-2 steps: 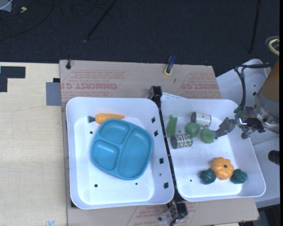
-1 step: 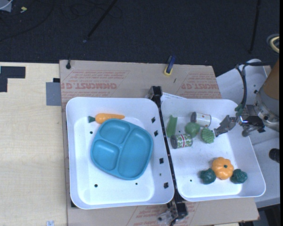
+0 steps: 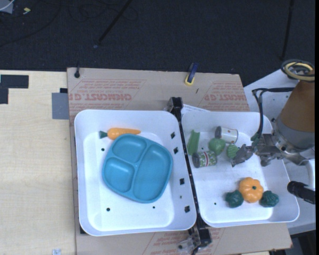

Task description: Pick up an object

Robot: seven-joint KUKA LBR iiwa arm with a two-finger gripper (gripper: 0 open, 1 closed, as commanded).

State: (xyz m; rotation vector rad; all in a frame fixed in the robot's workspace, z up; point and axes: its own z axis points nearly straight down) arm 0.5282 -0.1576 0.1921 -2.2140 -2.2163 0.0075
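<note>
The right bin (image 3: 218,217) holds several small objects. A long green vegetable (image 3: 193,141) lies near its left wall, with a round green fruit (image 3: 217,145), a silver can (image 3: 227,134) and a small tipped jar with a green label (image 3: 204,159) beside it. A small green piece (image 3: 232,152) lies right against my gripper (image 3: 241,156), which sits low over the middle of the right bin and points left. An orange pumpkin (image 3: 251,189) rests toward the front, flanked by two dark green broccoli pieces (image 3: 234,198) (image 3: 269,198).
The left bin (image 3: 90,206) holds a blue divided plate (image 3: 138,166) and an orange carrot (image 3: 122,133) behind it. A raised divider (image 3: 184,163) separates the bins. The arm's grey body (image 3: 300,116) stands over the right bin's right edge.
</note>
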